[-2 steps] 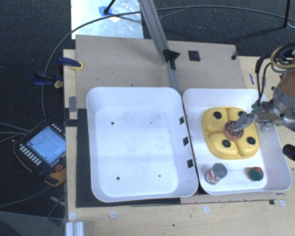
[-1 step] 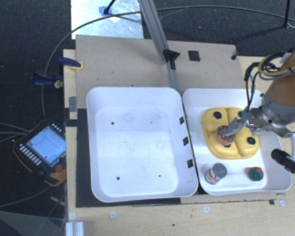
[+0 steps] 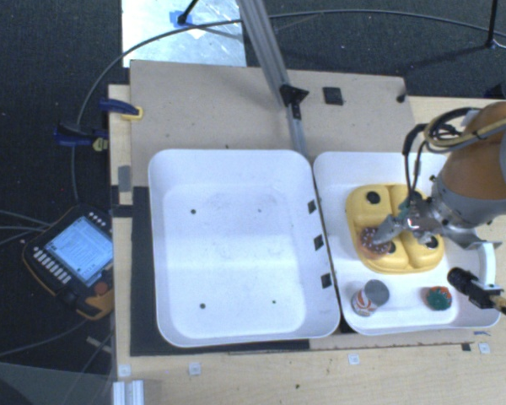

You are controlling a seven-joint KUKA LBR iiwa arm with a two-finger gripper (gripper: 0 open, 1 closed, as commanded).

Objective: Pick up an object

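Note:
In the right bin (image 3: 337,184), a large yellow block-like object (image 3: 379,205) with dark round spots lies near the middle. A small round brown speckled object (image 3: 374,240) rests against its front left edge. My gripper (image 3: 402,224) hangs low over the yellow object, just right of the speckled piece; its tip is blurred against them. Nearer the front wall sit a grey and red round object (image 3: 371,296) and a small green and red object (image 3: 438,298).
The left bin (image 3: 164,226) stands beside the right one, their walls meeting in the middle. A grey pole (image 3: 266,45) slants across the back of the bench. A teach pendant (image 3: 72,256) lies off the bench's left side.

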